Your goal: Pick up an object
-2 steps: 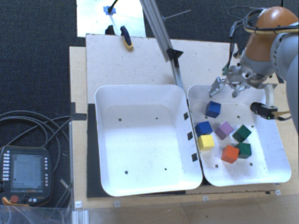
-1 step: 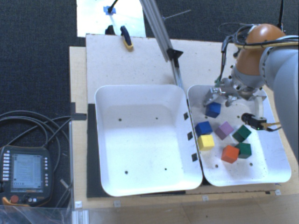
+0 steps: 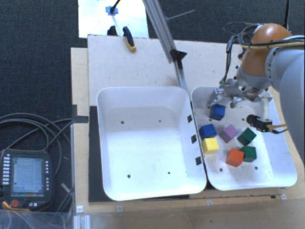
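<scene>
Teach pendant (image 3: 26, 178) with its cables sits at lower left, its lower edge blurred behind something clear. Left bin (image 3: 147, 144) shows only bare white floor with a few dark dots. Right bin (image 3: 281, 168) holds the blocks: blue cube (image 3: 207, 130) touching yellow cube (image 3: 210, 145) by the dividing wall, another blue cube (image 3: 217, 111) farther back, purple cube (image 3: 228, 132), orange cube (image 3: 234, 157) touching one green cube (image 3: 248, 153), a second green cube (image 3: 247, 136) above it. Gripper (image 3: 228, 99) hangs over the bin's back left corner, just above the far blue cube; whether it is released or clenched, cannot tell. Arm (image 3: 286, 66) is cut off at right.
</scene>
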You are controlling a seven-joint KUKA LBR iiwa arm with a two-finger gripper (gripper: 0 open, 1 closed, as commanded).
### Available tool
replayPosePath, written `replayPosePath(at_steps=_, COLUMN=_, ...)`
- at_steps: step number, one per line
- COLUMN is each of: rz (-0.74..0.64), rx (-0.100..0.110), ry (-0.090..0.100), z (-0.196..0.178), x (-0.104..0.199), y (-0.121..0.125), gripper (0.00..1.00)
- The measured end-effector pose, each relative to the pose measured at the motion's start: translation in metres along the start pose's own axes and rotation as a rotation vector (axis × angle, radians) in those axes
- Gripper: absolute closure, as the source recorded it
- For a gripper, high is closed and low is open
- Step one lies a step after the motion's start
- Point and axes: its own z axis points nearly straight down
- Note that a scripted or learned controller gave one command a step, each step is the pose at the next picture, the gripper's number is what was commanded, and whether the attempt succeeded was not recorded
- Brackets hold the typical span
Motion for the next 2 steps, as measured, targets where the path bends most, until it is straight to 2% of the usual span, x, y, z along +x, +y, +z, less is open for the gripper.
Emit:
replayPosePath(at_steps=1, rz=-0.002, rx=-0.004, ry=-0.001, z=-0.012, x=0.0, y=0.001, gripper=1.0)
replayPosePath(at_steps=2, rz=-0.002, rx=-0.008, ry=-0.001, z=-0.078, x=-0.001, y=0.005, gripper=1.0)
